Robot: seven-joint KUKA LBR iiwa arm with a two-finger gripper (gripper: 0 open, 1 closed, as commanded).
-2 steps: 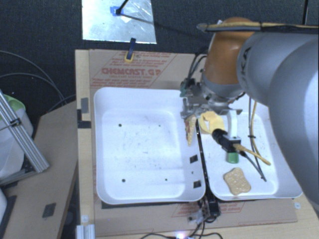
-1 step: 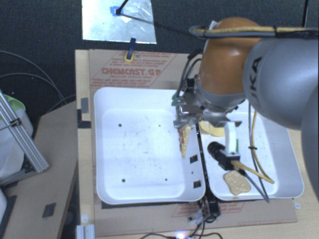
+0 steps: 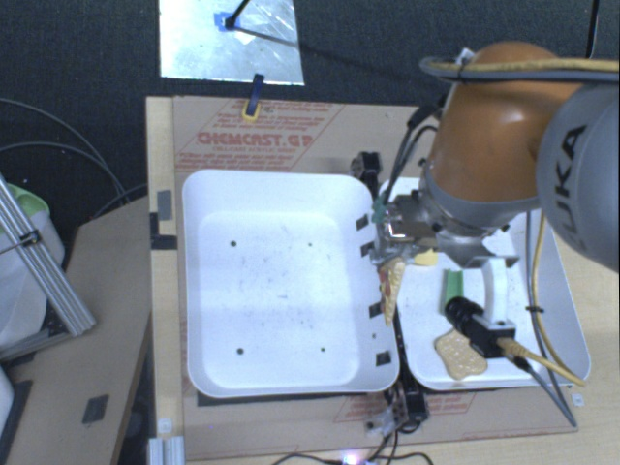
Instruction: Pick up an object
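Note:
My gripper (image 3: 395, 238) hangs low over the left side of the right bin (image 3: 573, 349), under the big orange and grey wrist. Just below it, a tan patterned object (image 3: 391, 291) lies along the bin's left wall, and I cannot tell whether the gripper touches it. A small yellow piece (image 3: 424, 257) peeks out beside the gripper. A green block (image 3: 452, 287) and a white object (image 3: 498, 289) lie in the middle of the bin. Near the front wall rests a tan biscuit-shaped piece (image 3: 459, 355). The wrist hides the back of this bin.
The left bin (image 3: 199, 289) sits right beside the right one, their walls nearly touching. Both stand on a cardboard sheet (image 3: 262, 129). A metal frame (image 3: 39, 269) stands at the far left and a shiny plate (image 3: 228, 27) lies on the floor behind.

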